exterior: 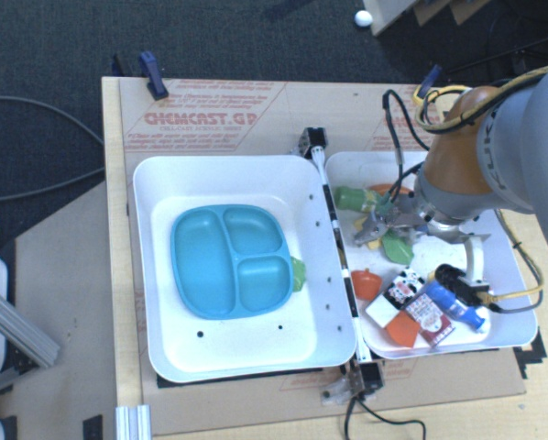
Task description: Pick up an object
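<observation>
The grey arm [521, 145], banded in glossy orange, was seen reaching in from the right of the frame over the right bin [517, 333]. Its gripper [381, 220] was lowered among a clutter of small objects: a green piece [352, 197] above it, another green lump [398, 247] just below, an orange wedge [367, 284], a printed box [427, 315]. Whether anything was pinched could not be told. A smooth blue divided plate [231, 260] lay in the left bin [155, 186].
</observation>
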`<state>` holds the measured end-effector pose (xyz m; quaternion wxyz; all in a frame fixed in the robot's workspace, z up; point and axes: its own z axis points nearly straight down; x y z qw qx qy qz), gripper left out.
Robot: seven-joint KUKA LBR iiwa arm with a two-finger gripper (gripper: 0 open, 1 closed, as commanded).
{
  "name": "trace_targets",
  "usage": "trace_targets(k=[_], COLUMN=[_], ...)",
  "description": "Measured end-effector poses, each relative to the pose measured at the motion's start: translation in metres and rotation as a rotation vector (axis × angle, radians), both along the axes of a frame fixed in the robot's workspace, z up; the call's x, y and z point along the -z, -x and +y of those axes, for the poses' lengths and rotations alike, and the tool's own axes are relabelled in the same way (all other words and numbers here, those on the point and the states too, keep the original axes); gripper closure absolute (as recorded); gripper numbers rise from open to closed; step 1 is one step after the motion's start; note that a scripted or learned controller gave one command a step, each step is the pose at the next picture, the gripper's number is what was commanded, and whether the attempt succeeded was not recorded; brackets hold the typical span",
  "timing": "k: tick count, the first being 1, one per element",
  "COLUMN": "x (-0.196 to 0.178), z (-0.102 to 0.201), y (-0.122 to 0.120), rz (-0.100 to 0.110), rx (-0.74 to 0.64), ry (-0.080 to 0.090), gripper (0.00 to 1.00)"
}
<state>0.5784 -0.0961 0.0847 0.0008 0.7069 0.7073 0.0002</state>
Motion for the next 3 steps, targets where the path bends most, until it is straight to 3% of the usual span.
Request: trace_targets(k=[1,2,3], x=[-0.015,-0.101,-0.100], z=[-0.002,0.080,0.079], y=[-0.004,-0.028,-0.028], rz=[-0.015,0.000,0.002], rx=[0.000,-0.001,-0.001], ry=[0.005,-0.002,0.000], gripper=[1.00,1.00,0.00])
